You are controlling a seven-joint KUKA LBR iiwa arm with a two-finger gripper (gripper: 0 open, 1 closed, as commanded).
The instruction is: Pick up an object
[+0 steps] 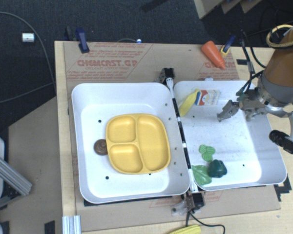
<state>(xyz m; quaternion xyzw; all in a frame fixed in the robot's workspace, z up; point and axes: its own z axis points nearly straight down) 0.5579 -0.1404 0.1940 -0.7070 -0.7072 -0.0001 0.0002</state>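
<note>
On dark carpet, a cardboard-topped bench [136,62] bearing two white bins [88,111].

Two bins side by side on the bench

The yellow divided plastic tray [137,143] lies in the left white bin [83,130]; a green toy vegetable cluster [208,166] sits in the right white bin [256,165].

Yellow 3-compartment plate [137,144] in white left bin [83,101], brown disc [100,146] at its 9 o'clock. White right bin [268,177]: yellow banana [188,103] w/ white-red-blue card [206,97] at 11, light & dark green pieces [210,165] at 7. Orange carrot [213,55] on tan cardboard [117,60] w/ red print.
</note>
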